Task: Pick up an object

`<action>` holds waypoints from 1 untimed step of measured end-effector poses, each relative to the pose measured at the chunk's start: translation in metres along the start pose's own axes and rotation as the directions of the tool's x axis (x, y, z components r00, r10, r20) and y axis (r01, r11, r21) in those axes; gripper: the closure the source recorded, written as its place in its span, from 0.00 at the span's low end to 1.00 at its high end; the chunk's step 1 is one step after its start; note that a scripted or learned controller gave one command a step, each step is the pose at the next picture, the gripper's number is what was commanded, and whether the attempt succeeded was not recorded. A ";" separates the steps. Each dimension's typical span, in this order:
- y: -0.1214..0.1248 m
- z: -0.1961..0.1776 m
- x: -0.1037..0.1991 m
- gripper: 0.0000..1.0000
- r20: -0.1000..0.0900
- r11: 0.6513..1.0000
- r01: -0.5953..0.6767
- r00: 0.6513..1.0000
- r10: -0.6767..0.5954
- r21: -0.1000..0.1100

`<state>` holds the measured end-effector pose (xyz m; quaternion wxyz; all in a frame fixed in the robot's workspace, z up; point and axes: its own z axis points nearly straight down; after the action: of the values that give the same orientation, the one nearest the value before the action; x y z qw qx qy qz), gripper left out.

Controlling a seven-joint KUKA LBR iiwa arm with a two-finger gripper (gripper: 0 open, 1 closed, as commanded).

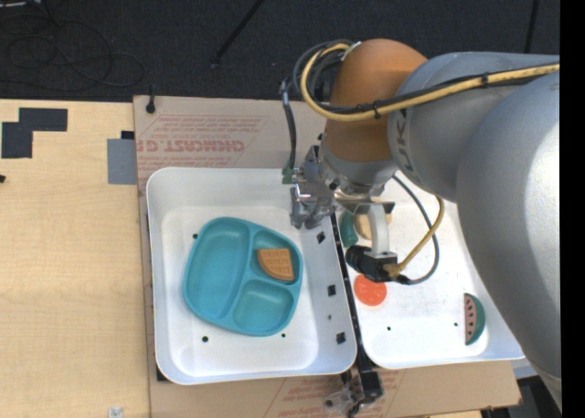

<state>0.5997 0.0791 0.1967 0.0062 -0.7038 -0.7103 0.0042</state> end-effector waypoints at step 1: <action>-0.066 0.088 0.030 1.00 -0.001 0.999 -0.010 1.000 0.010 -0.033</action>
<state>0.5324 0.1083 0.1094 -0.0054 -0.7075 -0.7067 -0.0079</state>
